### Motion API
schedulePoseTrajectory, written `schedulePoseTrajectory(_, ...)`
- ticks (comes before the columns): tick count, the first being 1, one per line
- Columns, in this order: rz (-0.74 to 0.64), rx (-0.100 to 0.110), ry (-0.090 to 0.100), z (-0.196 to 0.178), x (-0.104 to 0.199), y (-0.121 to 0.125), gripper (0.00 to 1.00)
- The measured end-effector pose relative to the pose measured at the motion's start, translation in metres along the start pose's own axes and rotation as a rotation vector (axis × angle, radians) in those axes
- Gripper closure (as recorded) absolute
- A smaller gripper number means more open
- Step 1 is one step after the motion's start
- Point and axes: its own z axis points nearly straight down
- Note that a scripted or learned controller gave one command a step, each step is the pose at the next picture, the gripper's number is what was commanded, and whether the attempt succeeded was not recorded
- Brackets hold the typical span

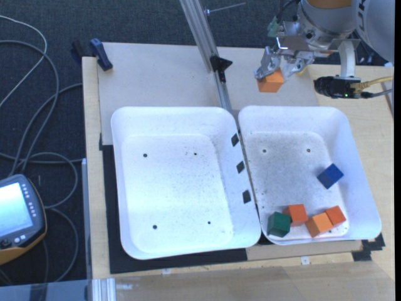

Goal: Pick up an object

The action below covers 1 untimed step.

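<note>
Gripper (276, 74) is up at the far right of the view, over bare desk (156, 80) just beyond the far rim of the right bin (358, 168). Fingers (265, 63) are clamped on an orange block (270, 83). It hangs under them, outside both bins and clear of the desk surface (looks slightly tilted, one corner lower). The orange wrist band is visible above it at the top edge.

Right bin contents:
- blue block (330, 175) toward the right wall, well apart from the rest
- green block (279, 224) at the near wall, closest to the seam between the bins
- small orange cube (297, 213) just beside the green block, can't tell if touching
- larger orange cube (320, 224) and end orange cube (336, 216) next along the near wall, touching each other

Left bin (119, 137) is white with dark speckles on its floor. Three black tabs (239, 166) run along the seam where the bins meet.

An aluminium post (199, 33) slants from the top edge down to the far end of that seam. A blue clamp (100, 54) sits at the desk's far left corner. Off the desk on the left there's a pendant (15, 215) with a lit screen, and grey cables (28, 93) on the dark floor.
</note>
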Motion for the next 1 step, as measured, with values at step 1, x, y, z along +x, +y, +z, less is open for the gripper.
schedulePoseTrajectory(1, 0.001, 0.024, 0.002, 0.1308, 0.032, -0.0371, 1.0)
